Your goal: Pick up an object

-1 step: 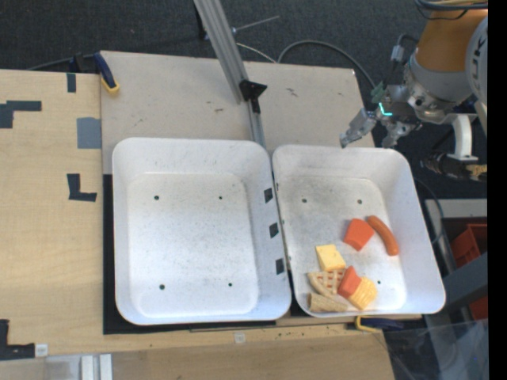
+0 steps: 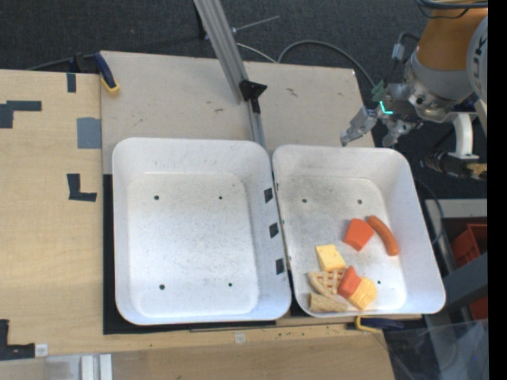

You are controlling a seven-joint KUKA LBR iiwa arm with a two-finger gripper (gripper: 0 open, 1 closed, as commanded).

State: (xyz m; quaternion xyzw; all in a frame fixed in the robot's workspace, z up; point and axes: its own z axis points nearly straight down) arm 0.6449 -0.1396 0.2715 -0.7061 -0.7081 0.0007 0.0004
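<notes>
- The gripper (image 2: 371, 125) hangs at 1 o'clock, past the right bin's (image 2: 412, 180) far rim; released, holding nothing.
- Toy foods cluster at 5 o'clock: sausage (image 2: 383, 235), red block (image 2: 358, 233), cheese (image 2: 330, 257), waffle (image 2: 323, 282); nothing picked yet.

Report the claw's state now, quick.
Claw: above the right bin's far edge, nothing between its fingers; open or shut cannot be told.

Both bins, the left bin (image 2: 190, 220) and the right bin (image 2: 348, 172), look like smooth white plastic, speckled with dark scuffs. The bench top (image 2: 47, 212) is pale matt wood grain. At 12 o'clock a ribbed aluminium rail (image 2: 222, 38) shines dully. The arm's orange band (image 2: 444, 50) is glossy.
</notes>
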